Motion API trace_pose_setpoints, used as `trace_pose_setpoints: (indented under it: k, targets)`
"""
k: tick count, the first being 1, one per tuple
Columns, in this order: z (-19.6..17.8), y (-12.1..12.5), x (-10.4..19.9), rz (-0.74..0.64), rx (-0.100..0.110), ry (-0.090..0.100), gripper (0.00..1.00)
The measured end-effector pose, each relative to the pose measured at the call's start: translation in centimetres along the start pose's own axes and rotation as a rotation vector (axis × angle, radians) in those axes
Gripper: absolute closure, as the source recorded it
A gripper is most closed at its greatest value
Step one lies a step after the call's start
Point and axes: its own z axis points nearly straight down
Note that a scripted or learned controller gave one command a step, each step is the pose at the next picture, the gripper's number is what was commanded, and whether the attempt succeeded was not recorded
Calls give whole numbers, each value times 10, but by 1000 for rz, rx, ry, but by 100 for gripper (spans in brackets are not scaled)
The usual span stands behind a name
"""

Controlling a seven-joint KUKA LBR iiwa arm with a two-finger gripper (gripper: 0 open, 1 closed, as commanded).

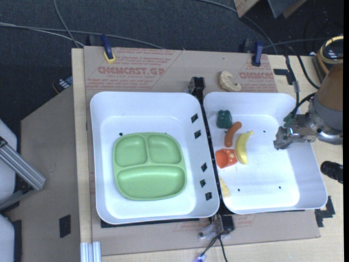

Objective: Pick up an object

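Nearest, a yellow bit (224,189) sits by the right bin's (305,195) left wall. Farther back lie the banana (242,147), sausage (233,134) and red toy (226,158), touching. The gripper (283,139) hangs well right; whether it is open or closed cannot be told. It might grab two toys together, or miss.

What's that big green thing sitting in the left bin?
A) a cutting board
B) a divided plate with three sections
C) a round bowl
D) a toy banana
B: the green divided plate lies flat in the left bin, with three compartments moulded into it.
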Motion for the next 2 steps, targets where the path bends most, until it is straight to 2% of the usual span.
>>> trace_pose_setpoints:
  k: [1,2]
  targets:
    - [-12,13,54,-5,4,3,100]
    - [-9,32,95,-4,5,3,100]
